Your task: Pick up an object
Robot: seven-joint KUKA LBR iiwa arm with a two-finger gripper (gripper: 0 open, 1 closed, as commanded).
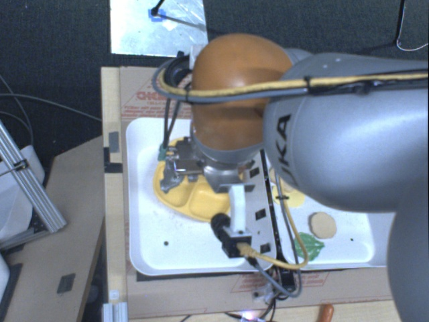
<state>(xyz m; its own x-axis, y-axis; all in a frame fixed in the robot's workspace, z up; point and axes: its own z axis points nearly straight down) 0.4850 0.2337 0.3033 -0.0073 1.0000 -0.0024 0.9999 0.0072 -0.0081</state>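
Dark cloth backdrop behind the desk (112, 200); desk top is tan board, with red lettering along the edge nearest the backdrop.

Nearest edge: an orange-tipped item (326, 312) at the bottom of the view, too cropped to identify. Cable bundle (281, 284) hangs over the front lip of the white bin (144, 247).

Inside the bin, front right: a green leafy piece (310, 247), and just behind it, near but apart, a round tan disc (322, 225). Two small dark specks on the bin floor.

Middle of the bin: a yellow moulded object (184, 196), lying flat, partly hidden under the wrist. Wrist hardware and a white bracket with a black connector (236, 223) sit directly over it. Tool (179, 168) is low over the yellow object's left part; opening of the tool cannot be told, the wrist covers it. No object seen in its grip.

Above that: orange band (231, 86) of the arm, with the large grey arm link (348, 133) entering from the right. A yellow cable runs along the link.

Far side: a shiny foil sheet (157, 17) on the dark cloth, with a small blue item on it.

Left margin: aluminium framing (30, 183) beside the desk.
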